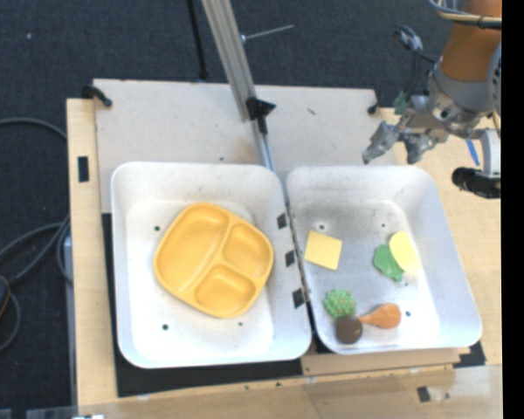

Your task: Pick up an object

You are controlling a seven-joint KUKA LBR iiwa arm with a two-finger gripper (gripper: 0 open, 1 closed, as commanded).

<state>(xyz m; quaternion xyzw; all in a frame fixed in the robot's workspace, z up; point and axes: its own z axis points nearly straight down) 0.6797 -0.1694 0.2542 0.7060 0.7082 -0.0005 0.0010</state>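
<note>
The gripper (400, 145) was seen with fingers spread and nothing held, at one o'clock above the right bin (445, 225).

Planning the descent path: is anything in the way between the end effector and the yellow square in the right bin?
Nothing visible. The end effector hangs above the right bin's far rim, and the yellow square lies flat by itself, apart from the green pieces.
</note>
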